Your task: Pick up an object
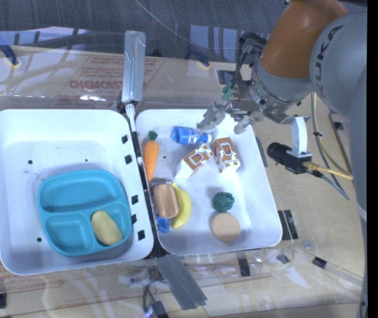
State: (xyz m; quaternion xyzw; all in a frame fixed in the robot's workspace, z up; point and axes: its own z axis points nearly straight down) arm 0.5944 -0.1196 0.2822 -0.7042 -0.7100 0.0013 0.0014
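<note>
The pincer point(227, 116) hangs released over the blue can point(186, 136), likely light, slick; grip across its sides.

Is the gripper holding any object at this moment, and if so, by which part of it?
Nothing is held. The gripper hangs open over the far end of the right bin, above the blue object, with nothing between its fingers.

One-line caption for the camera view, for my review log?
KUKA arm's gripper hovers over the right bin near a blue object; blue tray with a yellow item sits in the left bin.
</note>
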